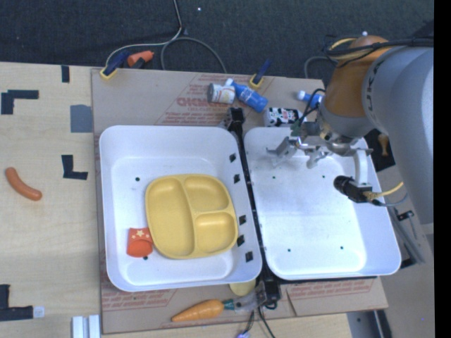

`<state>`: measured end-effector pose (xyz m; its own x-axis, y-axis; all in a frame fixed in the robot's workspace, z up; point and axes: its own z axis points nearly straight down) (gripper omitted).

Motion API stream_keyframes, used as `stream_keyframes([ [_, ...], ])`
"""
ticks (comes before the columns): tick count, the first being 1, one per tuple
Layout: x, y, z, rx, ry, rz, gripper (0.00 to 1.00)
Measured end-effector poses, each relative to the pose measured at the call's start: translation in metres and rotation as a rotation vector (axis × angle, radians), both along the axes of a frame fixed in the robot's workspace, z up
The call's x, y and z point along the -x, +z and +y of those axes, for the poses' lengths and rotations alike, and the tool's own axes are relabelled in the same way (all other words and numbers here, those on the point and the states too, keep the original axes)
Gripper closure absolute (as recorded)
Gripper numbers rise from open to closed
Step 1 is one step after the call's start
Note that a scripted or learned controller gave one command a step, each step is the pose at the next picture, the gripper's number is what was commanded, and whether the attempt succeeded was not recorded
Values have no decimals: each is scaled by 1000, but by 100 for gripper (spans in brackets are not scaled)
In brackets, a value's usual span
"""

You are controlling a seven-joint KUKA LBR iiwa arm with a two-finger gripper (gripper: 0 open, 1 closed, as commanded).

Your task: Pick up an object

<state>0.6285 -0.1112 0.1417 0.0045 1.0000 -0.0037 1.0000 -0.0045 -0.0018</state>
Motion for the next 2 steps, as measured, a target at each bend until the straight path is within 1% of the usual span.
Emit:
stream_keyframes([
  [1,-22,-60,15,-1,7,-2,0],
  [2,-39,-56,15,-3,7,-3,0],
])
